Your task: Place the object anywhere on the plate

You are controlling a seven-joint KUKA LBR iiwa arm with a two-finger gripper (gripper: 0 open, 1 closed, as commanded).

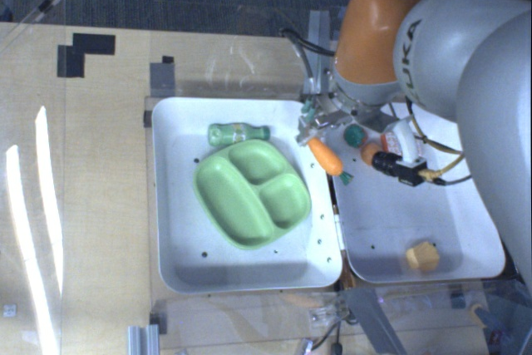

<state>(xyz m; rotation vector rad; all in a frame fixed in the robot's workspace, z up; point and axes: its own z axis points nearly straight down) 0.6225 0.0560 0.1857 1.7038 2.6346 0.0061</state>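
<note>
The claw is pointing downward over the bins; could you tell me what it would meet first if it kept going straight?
Probably the carrot, right below the claw at the wall between the bins, though depth is unclear.

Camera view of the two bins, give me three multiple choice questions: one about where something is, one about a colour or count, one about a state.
1. Where is the green bottle?
A. On the plate
B. In the left bin, beside the plate's far edge
C. In the right bin

2. How many compartments has the green plate?
A. Two
B. Three
C. Five

3. How does the bottle sit?
A. On its side
B. Upright
C. Gripped by the end effector

Answers: 1 B, it rests on the bin floor just beyond the plate. 2 B, ridges split it three ways. 3 A, it lies flat.
</note>
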